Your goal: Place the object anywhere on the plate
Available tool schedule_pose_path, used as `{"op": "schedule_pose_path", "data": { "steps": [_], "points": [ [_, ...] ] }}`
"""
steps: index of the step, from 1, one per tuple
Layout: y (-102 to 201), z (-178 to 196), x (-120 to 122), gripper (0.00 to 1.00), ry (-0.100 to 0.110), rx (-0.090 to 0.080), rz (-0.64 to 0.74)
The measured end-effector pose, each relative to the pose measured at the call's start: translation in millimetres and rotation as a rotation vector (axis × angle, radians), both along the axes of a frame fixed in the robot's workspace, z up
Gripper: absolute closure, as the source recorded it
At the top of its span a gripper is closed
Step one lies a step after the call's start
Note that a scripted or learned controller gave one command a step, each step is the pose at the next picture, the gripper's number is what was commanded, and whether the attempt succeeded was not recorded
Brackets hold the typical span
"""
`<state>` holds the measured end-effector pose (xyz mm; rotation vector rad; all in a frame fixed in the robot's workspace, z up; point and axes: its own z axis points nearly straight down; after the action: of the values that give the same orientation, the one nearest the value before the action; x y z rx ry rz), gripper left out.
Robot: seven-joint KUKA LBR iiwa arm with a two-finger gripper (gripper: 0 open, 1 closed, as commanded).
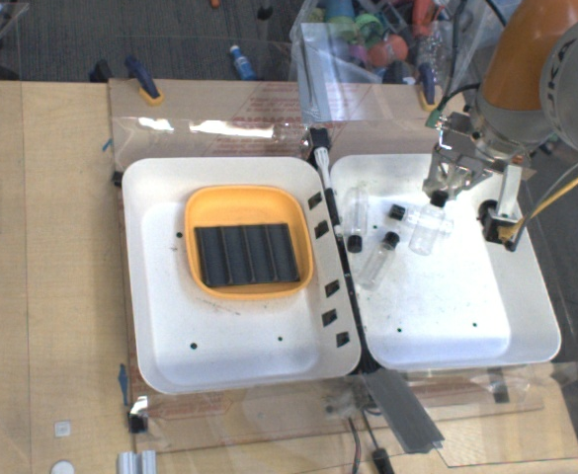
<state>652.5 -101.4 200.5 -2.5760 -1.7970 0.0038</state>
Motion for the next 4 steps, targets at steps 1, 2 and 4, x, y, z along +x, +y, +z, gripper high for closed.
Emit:
{"op": "schedule_pose_path", "data": {
  "steps": [1,2,4],
  "points": [
    [0.1,0.2,0.1,0.0,0.0,0.0,0.0],
    [-59.2,22.5,8.3,0.0,-0.005,-0.001,0.094],
    [-108.6,18.3,14.8,0.0,-0.006,-0.002,0.265]
  ]
}}
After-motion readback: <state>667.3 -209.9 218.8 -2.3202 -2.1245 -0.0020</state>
